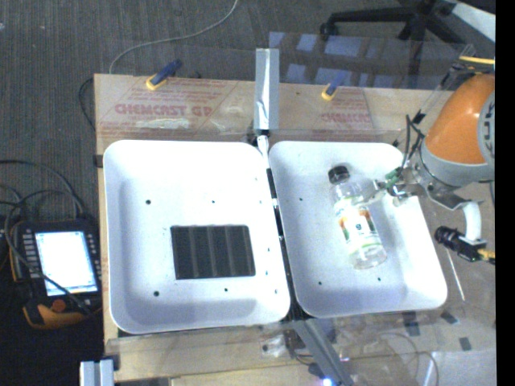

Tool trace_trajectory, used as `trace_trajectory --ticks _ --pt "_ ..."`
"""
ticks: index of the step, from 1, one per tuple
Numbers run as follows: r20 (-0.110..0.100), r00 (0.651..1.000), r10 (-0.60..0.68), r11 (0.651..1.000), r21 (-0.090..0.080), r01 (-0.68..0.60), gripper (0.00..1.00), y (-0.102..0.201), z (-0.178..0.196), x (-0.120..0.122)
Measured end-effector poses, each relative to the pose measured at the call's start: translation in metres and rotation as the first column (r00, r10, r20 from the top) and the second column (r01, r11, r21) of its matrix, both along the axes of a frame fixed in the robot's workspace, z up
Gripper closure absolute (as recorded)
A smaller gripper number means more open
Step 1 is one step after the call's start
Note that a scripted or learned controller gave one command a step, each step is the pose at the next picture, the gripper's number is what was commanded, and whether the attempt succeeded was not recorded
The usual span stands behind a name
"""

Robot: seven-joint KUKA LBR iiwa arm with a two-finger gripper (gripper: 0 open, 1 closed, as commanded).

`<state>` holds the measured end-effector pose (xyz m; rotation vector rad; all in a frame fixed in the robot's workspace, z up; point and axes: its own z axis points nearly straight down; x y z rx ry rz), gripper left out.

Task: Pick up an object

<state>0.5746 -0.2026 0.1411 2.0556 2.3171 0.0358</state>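
A clear plastic bottle [358, 222] with a black cap and a printed label lies on its side in the right bin [322, 288], cap toward the back. In the left bin [137, 175] a flat dark ribbed rectangle [213, 252] rests on the floor. My gripper [394, 185] hangs at the right bin's back right, just right of the bottle's shoulder, under the orange-banded wrist [459, 127]. Nothing visible is held in it.
The two white bins sit side by side on a wooden board with a metal post [265, 87] at the back between them. A handheld pendant with a lit screen [60, 264] lies on the floor at left. Cables run along the arm at right.
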Motion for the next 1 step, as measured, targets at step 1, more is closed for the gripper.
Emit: trace_trajectory --ticks 1 --pt "0.004 0.999 0.036 0.999 -0.002 -0.036 0.00 0.0024 -0.0009 -0.0007"
